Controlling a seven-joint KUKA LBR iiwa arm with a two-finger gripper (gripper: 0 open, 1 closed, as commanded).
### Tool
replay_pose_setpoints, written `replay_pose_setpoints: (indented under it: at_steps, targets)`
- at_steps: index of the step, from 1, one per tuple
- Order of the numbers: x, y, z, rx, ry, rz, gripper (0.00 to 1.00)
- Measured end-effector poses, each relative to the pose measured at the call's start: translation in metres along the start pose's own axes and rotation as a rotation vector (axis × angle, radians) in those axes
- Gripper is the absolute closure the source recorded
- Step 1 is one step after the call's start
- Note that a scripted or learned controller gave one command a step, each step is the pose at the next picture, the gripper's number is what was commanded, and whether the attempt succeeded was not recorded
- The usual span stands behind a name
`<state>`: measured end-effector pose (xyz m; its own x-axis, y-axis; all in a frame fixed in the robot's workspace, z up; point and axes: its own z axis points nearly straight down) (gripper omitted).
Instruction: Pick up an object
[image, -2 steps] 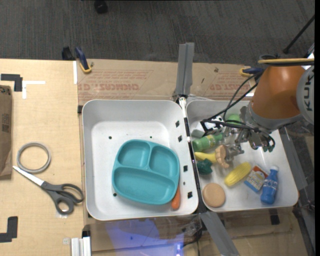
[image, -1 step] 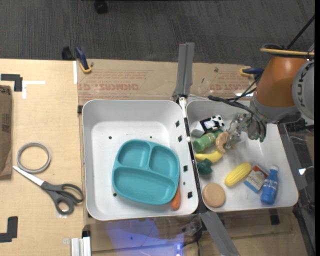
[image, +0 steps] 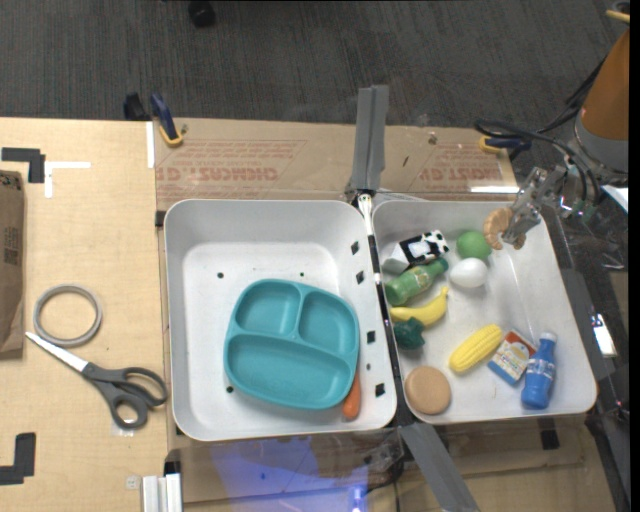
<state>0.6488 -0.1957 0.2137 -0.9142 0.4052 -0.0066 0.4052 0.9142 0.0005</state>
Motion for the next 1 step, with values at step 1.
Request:
replay_pose_setpoints:
  at_steps: [1]
  targets:
    - [0.0787, -0.0510, 0.1213, 0.001, 0.005, 0.187, 1.00]
